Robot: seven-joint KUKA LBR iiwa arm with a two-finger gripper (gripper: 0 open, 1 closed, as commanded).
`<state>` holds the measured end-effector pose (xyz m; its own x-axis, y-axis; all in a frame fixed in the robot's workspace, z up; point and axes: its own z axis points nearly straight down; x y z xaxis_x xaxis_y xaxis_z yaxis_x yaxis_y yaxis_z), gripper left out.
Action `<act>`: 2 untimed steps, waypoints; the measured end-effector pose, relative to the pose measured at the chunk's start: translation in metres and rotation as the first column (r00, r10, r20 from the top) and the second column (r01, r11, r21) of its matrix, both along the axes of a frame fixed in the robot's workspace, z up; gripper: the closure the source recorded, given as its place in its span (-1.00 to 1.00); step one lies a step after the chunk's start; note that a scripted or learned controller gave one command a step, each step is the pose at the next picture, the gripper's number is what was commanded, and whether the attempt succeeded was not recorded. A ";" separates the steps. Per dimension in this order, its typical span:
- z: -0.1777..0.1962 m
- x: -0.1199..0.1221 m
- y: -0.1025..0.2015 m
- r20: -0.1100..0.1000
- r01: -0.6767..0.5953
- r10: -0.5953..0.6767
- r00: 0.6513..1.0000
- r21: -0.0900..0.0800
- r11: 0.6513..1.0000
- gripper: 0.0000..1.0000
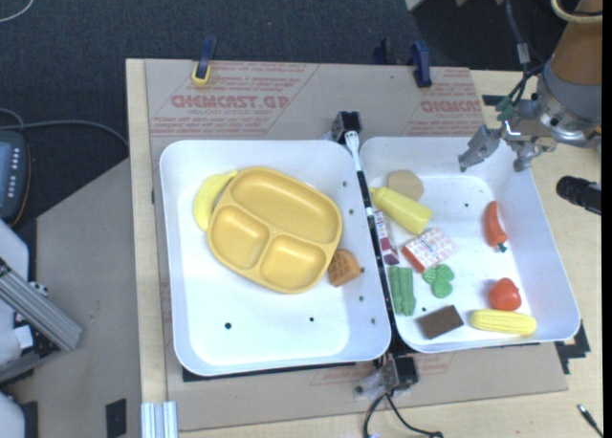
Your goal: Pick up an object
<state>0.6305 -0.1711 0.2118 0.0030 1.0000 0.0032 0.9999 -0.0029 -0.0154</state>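
the arm [574, 63] comes in at the upper right of the frame, its orange band just above the grey wrist. the gripper [497, 151] hangs over the upper right corner of the right bin [555, 264], its two fingers spread apart with nothing between them; one finger [475, 151] points down-left over the bin's top rim, the other sits to its right near the rim's corner. in the right bin, below and left of the gripper, a tan round piece [405, 183] lies at the upper left, touching a yellow bottle [402, 208] that slants down toward the right. just below that is a red-and-white packet [429, 249], and a thin dark stick [384, 235] lies along the bin's left wall. a green pod [402, 290] and a small green leafy piece [440, 279] sit lower, near a brown block [440, 321] at the bottom. a corn cob [503, 322] lies at the lower right, with a tomato [505, 294] just above it, and a red pepper [495, 225] lies upright in the frame further up, near the right wall. the left bin [191, 321] holds a yellow divided tray [275, 229], with a banana [207, 199] tucked at its upper left edge and a brown pastry [344, 268] touching its lower right edge. both bins rest on a cardboard sheet [287, 92] held by clamps at the top.
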 end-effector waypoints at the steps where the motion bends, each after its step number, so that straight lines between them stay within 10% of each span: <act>1: 0.009 0.003 0.000 0.015 -0.003 0.003 1.000 -0.003 1.000 -1.00; 2: -0.050 -0.006 0.000 0.008 -0.003 0.003 1.000 -0.002 1.000 -1.00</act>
<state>0.6242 -0.1713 0.1616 0.0002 1.0000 0.0017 1.0000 -0.0002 -0.0070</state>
